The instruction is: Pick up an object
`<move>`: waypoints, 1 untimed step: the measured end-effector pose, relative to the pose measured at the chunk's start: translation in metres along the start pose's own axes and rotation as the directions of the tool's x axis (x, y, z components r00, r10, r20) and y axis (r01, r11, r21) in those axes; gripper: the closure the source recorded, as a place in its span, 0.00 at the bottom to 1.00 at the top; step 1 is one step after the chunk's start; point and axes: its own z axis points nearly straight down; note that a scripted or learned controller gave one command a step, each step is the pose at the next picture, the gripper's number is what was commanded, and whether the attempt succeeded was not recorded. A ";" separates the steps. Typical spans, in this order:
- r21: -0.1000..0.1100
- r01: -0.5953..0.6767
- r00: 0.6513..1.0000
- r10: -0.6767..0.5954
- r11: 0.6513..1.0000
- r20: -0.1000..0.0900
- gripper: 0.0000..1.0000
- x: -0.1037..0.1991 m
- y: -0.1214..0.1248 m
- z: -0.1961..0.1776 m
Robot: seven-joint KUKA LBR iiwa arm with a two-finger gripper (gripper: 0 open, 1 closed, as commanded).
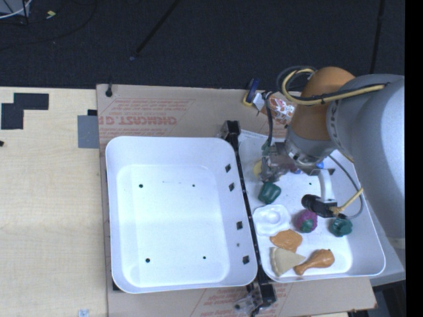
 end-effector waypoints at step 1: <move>-0.001 -0.001 1.000 0.001 1.000 0.001 1.00 -0.004 -0.007 0.010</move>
